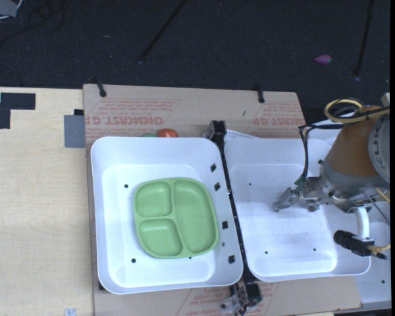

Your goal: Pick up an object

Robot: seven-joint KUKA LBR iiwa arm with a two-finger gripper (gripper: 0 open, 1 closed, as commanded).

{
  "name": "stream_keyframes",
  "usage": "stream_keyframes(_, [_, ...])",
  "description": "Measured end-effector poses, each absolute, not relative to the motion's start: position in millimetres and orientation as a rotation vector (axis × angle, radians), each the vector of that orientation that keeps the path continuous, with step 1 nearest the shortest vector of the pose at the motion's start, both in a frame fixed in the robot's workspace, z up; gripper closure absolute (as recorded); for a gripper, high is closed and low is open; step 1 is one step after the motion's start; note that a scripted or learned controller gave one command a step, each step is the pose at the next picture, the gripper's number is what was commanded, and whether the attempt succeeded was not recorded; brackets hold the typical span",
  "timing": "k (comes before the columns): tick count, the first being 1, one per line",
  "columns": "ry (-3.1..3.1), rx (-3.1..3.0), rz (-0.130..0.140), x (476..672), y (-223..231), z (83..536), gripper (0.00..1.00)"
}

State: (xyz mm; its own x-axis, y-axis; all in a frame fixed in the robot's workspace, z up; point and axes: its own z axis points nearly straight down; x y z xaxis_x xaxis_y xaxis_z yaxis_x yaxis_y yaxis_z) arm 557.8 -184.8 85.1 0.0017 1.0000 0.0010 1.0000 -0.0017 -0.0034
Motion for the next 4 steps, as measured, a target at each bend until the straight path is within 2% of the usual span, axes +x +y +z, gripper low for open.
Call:
stream_keyframes(1, [-2.216, -2.225, 0.001, 558.4, -186, 98, 1.00])
stream_keyframes(2, [-2.219, -2.227, -0.001, 554.6, -194, 146, 1.00])
stream_keyframes(3, [-2.225, -2.222, -0.002, 561.6, -198, 206, 1.00])
stream_keyframes(4, [-2.224, -2.222, -0.001, 560.6, -203, 250, 1.00])
